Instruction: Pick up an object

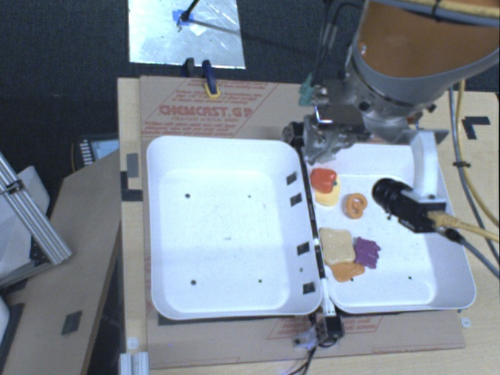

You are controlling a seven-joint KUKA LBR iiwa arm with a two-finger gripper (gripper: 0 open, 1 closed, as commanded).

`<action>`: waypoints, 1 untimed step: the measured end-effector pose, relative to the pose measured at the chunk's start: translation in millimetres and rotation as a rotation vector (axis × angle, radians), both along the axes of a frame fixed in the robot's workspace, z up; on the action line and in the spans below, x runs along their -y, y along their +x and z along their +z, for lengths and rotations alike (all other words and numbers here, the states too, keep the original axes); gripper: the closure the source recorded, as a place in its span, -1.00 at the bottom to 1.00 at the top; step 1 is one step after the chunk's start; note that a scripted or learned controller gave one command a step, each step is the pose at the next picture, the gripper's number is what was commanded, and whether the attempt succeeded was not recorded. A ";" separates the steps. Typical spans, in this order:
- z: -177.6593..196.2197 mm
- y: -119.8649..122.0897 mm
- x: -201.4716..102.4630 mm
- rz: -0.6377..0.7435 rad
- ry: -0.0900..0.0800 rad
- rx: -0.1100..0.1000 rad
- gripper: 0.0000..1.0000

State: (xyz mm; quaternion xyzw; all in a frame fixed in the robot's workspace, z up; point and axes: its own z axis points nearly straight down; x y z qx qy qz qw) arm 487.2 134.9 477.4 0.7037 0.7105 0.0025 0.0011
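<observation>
Bright, even overhead light; white bins (219,233) near glare; looming arm (422,30) slightly soft

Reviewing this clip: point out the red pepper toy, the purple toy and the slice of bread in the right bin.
red pepper toy (323,180): camera view, on its red body.
purple toy (366,251): camera view, on its middle.
slice of bread (337,245): camera view, on its flat top face.

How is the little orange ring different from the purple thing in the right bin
The orange ring is round with a hole through its middle; the purple piece is ragged-edged and solid. The ring lies alone on bare bin floor, while the purple piece sits against the tan slice. The ring also lies nearer the arm. Both are small and rest flat in the right bin.
</observation>
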 end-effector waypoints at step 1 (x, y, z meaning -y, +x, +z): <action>-88.6 -2.2 -65.0 0.000 -0.003 -0.013 1.00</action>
